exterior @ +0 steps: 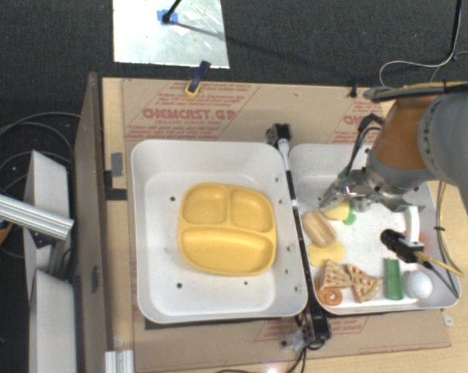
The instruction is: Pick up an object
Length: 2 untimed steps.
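Pizza slices (351, 280) are lying at the near edge of the right bin (452, 295), well below the gripper (344, 200), which is hanging low over a yellow piece (339, 211). Whether its jaws are gripping, I cannot tell; nothing is visibly lifted yet.

The surface (218, 103) is brown cardboard with red printed lettering. Dark carpet floor (40, 37) surrounds it. Beyond its far edge lies a reflective silver sheet (172, 23). Left of it run black cables (8, 142) and a white frame (47, 231).
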Each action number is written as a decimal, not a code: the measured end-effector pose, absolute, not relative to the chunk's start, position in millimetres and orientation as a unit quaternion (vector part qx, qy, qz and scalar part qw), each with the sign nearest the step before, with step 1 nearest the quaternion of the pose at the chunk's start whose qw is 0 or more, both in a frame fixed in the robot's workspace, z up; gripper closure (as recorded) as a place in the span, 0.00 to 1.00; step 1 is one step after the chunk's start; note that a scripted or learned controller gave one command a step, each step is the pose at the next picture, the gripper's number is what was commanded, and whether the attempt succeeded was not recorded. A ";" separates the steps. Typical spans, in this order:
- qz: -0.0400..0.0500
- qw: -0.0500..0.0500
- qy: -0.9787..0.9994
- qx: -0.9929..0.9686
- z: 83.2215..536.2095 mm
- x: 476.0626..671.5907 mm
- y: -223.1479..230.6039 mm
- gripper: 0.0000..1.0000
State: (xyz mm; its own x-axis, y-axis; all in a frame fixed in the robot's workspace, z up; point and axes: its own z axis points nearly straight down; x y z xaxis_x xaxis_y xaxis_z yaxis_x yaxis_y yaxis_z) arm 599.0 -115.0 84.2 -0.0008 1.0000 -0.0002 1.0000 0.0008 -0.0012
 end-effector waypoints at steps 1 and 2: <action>0.001 0.003 -0.706 -0.708 84.0 506.3 -105.8 0.00; 0.000 -0.004 -0.706 -0.708 98.1 533.5 -185.4 0.00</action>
